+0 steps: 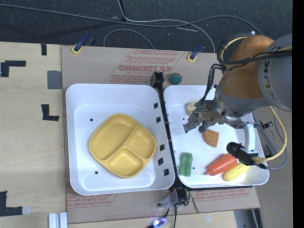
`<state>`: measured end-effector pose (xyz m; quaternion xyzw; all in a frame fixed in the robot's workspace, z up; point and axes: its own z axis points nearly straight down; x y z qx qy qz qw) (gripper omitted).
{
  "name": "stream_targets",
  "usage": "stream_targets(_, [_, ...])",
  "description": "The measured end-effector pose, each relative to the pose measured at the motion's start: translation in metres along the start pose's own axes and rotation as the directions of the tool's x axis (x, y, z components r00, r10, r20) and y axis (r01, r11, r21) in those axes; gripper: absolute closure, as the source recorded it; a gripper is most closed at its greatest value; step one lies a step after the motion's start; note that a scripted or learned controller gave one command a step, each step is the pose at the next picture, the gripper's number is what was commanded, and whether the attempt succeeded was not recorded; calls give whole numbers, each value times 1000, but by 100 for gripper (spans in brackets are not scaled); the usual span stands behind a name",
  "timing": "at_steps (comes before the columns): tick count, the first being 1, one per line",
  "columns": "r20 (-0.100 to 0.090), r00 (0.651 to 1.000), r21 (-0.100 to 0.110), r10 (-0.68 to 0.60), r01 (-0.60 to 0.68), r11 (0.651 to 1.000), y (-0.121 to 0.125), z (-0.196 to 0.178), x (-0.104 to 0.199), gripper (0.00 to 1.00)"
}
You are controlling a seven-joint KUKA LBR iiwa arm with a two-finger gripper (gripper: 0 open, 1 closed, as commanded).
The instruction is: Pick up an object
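Where it lies, carrot (220, 165) points up-right — lengthwise.

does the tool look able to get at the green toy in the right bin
Probably yes. The green toy lies by itself near the right bin's left wall, nothing on top, and the tool hangs just above it in view. The wall close beside it may crowd a grasp.

The arm (259, 75) is a thick, rounded body in grey, with a broad glossy orange band (247, 63) curving over the section above the wrist. Thin cables, 1 yellow and the others black, loop around the top of the orange band and run down the arm's side. Below the band sits a darker grey wrist housing carrying the tool (198, 121), built of dark grey metal parts. A black cylindrical fitting (240, 152) juts out beneath, ending in a small yellow connector.
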<state>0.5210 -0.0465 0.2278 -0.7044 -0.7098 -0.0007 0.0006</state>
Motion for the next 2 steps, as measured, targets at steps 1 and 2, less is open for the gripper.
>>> stream_targets(1, [0,1000,3,0,0,1000,-13,-7,57,100])
stream_targets(2, [0,1000,2,0,0,1000,-22,-12,111,100])
